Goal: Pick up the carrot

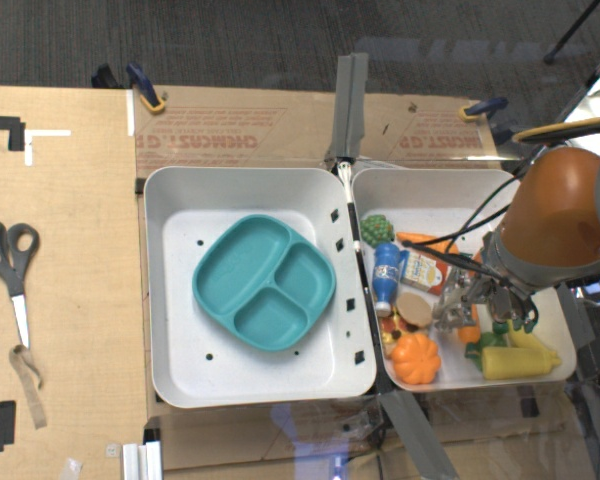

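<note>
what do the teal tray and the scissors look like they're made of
Teal tray: looks like moulded plastic, matte to satin, judging by its even colour and soft rounded compartment walls.
Scissors: dark handle loops, probably plastic; pale shiny blades, likely metal, though too small to be sure.

Matt teal plastic tray (265,283); glossy white bins (170,268); brown cardboard (60,268).

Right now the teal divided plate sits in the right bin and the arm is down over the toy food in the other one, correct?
Not quite. The camera view shows the teal divided plate in the left bin, not the right. The arm is down over the toy food in the other one, the right bin.
</note>
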`<state>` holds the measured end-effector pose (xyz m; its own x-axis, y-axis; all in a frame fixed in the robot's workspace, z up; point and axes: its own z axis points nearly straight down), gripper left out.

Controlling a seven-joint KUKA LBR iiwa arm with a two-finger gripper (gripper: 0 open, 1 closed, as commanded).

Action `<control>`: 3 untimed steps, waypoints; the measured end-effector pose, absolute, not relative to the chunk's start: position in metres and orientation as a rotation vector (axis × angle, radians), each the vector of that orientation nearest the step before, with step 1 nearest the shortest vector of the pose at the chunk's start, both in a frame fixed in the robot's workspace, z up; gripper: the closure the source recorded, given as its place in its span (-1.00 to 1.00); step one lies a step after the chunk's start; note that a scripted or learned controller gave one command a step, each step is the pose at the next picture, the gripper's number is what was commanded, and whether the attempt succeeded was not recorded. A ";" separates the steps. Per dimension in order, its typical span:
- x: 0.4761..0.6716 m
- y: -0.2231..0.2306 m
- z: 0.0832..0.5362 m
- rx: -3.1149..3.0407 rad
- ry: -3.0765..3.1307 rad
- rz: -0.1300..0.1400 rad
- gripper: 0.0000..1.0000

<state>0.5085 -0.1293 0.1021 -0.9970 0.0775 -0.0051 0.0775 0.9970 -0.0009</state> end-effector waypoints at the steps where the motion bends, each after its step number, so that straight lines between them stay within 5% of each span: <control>1: 0.508 -0.129 0.102 0.122 3.134 -0.001 -1.00; 2: 0.510 -0.128 0.112 0.116 3.131 -0.002 1.00; 3: 0.503 -0.055 0.244 0.001 3.137 0.001 1.00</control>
